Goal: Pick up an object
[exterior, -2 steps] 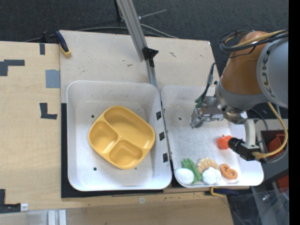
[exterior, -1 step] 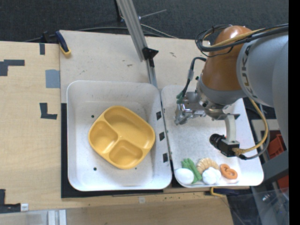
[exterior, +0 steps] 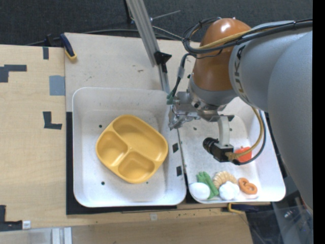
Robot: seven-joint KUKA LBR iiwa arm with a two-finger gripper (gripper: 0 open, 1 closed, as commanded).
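End effector (exterior: 175, 117): above the shared wall between the two bins, toward the far side, below the orange band of the grey arm. State not determinable; tip lost against dark hardware and the bin wall.

Yellow three-compartment plastic plate (exterior: 132, 148): flat on the floor of the left white bin (exterior: 78, 136), roughly central, open side up. Long axis diagonal, far-left to near-right. Large compartment on the far-right side, two small compartments on the near-left side. Fully visible, apart from the end effector.

Right white bin (exterior: 277, 179): far portion covered by the arm. Small items grouped along the near wall:
- green leafy piece (exterior: 205, 179), touching a white rounded piece (exterior: 199, 190)
- second white rounded piece (exterior: 229, 190), just near of a tan ribbed piece (exterior: 223, 177)
- orange ring-shaped piece (exterior: 248, 186), rightmost of the group
- red-orange item (exterior: 244, 154), farther back, partly hidden, shape not identifiable

Wooden surface (exterior: 30, 136): extending left of both bins, cut off at the frame edge.
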